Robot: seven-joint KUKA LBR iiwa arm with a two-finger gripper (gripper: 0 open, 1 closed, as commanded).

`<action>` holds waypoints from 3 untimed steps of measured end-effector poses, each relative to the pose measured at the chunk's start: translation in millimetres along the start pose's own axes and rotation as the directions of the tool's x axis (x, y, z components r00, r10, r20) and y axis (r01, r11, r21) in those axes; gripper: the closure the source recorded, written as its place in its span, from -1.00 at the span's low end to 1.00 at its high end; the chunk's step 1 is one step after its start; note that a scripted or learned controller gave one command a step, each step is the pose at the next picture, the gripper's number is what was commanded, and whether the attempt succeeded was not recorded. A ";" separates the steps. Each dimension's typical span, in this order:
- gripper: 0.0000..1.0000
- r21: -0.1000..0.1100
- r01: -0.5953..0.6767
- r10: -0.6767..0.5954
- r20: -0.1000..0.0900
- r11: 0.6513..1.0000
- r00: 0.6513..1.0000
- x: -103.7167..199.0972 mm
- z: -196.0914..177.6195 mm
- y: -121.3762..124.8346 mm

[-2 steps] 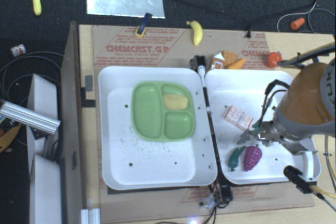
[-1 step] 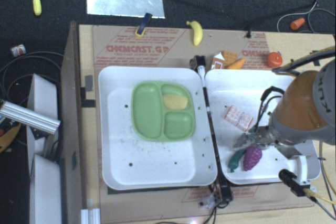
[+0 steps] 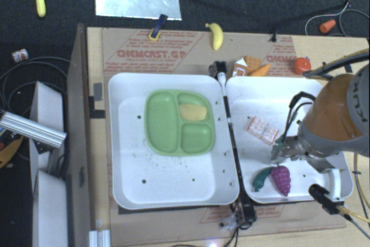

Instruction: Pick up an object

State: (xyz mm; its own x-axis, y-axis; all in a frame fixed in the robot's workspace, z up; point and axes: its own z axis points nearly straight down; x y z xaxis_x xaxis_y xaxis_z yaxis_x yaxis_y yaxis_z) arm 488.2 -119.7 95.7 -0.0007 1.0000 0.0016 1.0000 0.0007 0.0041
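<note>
In the right bin (image 3: 248, 95) lie a purple bunch of grapes (image 3: 281, 179), a dark green vegetable (image 3: 261, 178) just left of it, and a small pink-and-white packet (image 3: 262, 129) further back. My gripper (image 3: 284, 150) hangs over the right bin, just behind the grapes, at the end of the grey and orange arm (image 3: 332, 118). Its fingers are hidden under the wrist. The left bin (image 3: 127, 182) holds a green divided plate (image 3: 173, 124) with a pale yellow piece (image 3: 193, 112) in its back right compartment.
A black divider (image 3: 229, 130) runs between the bins. Behind them on the bench lie a yellow banana (image 3: 216, 36), an orange carrot (image 3: 259, 70) and an orange-red round thing (image 3: 301, 65). Cables (image 3: 298, 104) hang off the wrist.
</note>
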 end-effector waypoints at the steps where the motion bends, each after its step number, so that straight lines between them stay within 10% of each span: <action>1: 1.00 -0.001 -0.002 0.002 0.005 1.000 1.000 -36.1 -47.6 -0.6; 2: 1.00 0.000 0.000 0.000 0.002 1.000 1.000 -29.7 12.5 -0.8; 3: 1.00 -0.001 -0.002 0.002 0.005 1.000 1.000 -67.1 -32.8 1.1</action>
State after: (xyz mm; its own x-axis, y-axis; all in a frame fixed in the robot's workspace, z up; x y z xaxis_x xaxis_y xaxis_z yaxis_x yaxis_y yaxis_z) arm 489.3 -186.9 128.4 0.0018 1.0000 -0.0037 1.0000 -0.0018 0.0052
